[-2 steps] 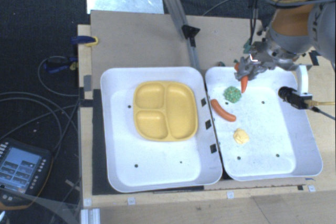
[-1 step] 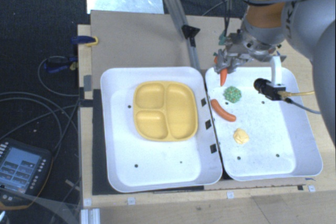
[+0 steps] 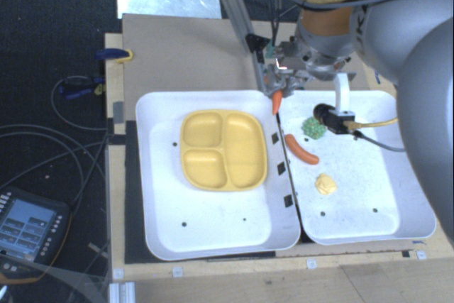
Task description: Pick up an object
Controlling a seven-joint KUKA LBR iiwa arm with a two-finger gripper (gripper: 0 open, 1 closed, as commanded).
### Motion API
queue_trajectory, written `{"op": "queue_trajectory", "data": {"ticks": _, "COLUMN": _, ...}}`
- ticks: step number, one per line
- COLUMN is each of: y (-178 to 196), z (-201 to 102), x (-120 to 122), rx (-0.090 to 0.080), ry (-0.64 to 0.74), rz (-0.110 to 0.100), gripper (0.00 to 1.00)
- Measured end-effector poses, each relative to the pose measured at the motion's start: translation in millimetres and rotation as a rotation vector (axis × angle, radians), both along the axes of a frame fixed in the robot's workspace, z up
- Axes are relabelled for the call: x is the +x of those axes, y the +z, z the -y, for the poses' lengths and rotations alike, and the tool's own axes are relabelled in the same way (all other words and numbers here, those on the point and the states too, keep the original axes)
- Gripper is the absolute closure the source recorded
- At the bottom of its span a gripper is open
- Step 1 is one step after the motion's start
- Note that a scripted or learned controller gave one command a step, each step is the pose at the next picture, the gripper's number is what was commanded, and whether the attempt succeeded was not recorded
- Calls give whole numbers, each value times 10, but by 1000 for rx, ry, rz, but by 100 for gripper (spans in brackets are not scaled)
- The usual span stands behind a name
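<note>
Your claw point(image 3: 278, 92) hangs with an orange carrot point(image 3: 277, 103) pinched between its fingers, long axis pointing straight down beneath the claw; lift cleanly.

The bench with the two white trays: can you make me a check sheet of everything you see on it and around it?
Surface: left bin and right bin side by side on a brown bench.
Job's things: orange carrot at the tool's tip, grip unclear; green broccoli, red sausage and yellow piece lie in the right bin.
Clutter: yellow divided plate in the left bin.
Grippers: tool above the seam between the bins, near their far edge.
Cables: yellow cable over the right bin; dark cables on the floor.
Surroundings: handheld screen at lower left.
</note>
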State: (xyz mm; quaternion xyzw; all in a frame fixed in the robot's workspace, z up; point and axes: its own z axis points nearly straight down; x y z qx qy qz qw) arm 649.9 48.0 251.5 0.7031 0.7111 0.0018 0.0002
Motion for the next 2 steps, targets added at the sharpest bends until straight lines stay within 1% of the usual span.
{"op": "queue_trajectory", "data": {"ticks": 1, "y": 29, "z": -482, "x": 179, "rx": 0, "ry": -1, "rz": 1, "gripper": 100}}
{"op": "queue_trajectory", "data": {"ticks": 2, "y": 27, "z": -445, "x": 174, "rx": -3, "ry": -3, "rz": -1, "gripper": 0}}
